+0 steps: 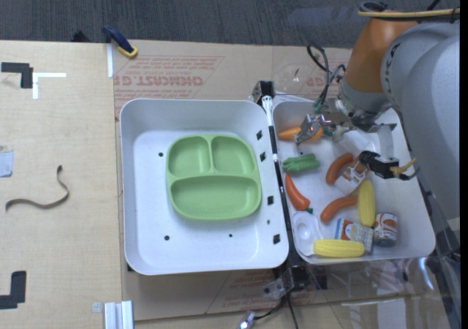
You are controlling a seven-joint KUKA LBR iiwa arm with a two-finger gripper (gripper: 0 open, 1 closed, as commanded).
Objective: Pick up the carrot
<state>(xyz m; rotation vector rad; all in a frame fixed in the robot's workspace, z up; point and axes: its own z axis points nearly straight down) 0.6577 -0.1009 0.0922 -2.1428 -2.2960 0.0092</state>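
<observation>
Arm bends down from the right, gripper [313, 130] low beside the carrot [289, 131]; grip state unclear.

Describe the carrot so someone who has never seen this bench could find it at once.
Start at the right-hand white bin, the one crowded with toy food. Go to its far left corner, where the end effector hangs; the carrot lies just left of it, by the wall. It is small and orange, unlike the redder sausages and green vegetable nearer the camera.

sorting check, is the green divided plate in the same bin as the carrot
No, the green divided plate lies in the left bin, while the carrot lies in the right bin near the gripper.
</observation>
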